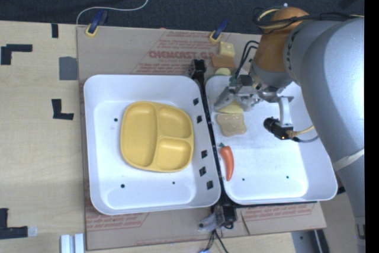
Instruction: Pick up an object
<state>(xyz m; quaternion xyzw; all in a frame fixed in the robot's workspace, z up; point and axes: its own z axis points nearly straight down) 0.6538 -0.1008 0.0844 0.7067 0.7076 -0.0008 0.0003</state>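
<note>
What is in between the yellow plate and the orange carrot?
In the camera view, the two bins' touching white walls with small black clips lie between the yellow plate and the carrot.

Two white bins (100, 186), one yellow divided plate (157, 135), one carrot (227, 162), one tan block (231, 124)

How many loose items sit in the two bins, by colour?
Yellow: 1, the divided plate in the left bin.
Orange: 1, the carrot in the right bin.
Tan: 1, the bread-like chunk.
Pale yellow: 1, the piece by the claw.
Total: 4
</note>
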